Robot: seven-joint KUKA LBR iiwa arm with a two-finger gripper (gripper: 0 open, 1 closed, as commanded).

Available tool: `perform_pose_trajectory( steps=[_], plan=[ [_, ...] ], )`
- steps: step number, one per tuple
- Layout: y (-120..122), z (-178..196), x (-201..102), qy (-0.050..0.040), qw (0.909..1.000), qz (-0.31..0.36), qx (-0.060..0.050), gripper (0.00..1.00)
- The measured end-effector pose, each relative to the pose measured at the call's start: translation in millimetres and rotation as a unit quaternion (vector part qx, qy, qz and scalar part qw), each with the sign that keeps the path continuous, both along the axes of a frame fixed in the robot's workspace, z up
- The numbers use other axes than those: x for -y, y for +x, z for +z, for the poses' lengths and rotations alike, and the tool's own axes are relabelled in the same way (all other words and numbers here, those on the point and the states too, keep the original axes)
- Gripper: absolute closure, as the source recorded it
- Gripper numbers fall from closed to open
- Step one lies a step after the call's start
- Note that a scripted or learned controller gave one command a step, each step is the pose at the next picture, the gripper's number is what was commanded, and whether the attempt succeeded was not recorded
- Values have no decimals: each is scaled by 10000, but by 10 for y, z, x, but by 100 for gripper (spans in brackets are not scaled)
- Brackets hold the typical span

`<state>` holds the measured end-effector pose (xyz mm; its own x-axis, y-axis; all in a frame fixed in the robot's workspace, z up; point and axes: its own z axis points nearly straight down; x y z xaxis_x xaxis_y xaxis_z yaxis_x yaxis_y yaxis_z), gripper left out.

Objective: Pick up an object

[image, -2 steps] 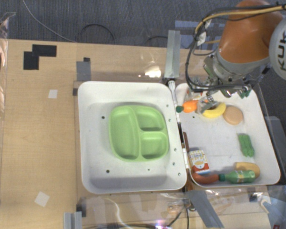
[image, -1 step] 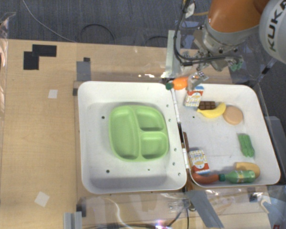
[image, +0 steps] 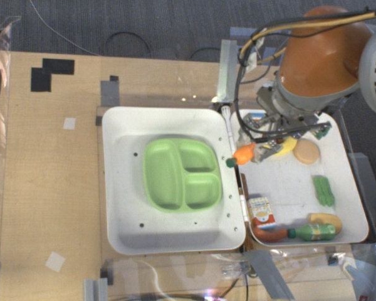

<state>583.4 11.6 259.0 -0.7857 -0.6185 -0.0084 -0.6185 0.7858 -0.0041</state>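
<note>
An orange toy carrot (image: 244,155) with a green tip hangs over the rim between the two bins. My gripper (image: 258,153) is shut on its right end, under the orange-banded wrist (image: 319,49). Just right of the gripper, in the right bin (image: 288,180), lie a yellow banana (image: 288,146) and a tan round piece (image: 307,151). Part of the banana is hidden by the gripper body.
The left bin (image: 122,168) holds a green divided tray (image: 180,173). The right bin also holds a green pickle-like piece (image: 323,190), a small carton (image: 261,209), a red sausage (image: 269,234), a green bottle (image: 313,232) and a yellow-brown piece (image: 326,220) along its front.
</note>
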Motion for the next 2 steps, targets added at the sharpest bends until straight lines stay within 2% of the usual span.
perform_pose_trajectory(
  steps=[1, 2],
  plan=[
    [870, 63, -1, 5, 10000, -68, 8, 100],
    [893, 213, -13, 19, 9999, -70, 73, 100]
  ],
)
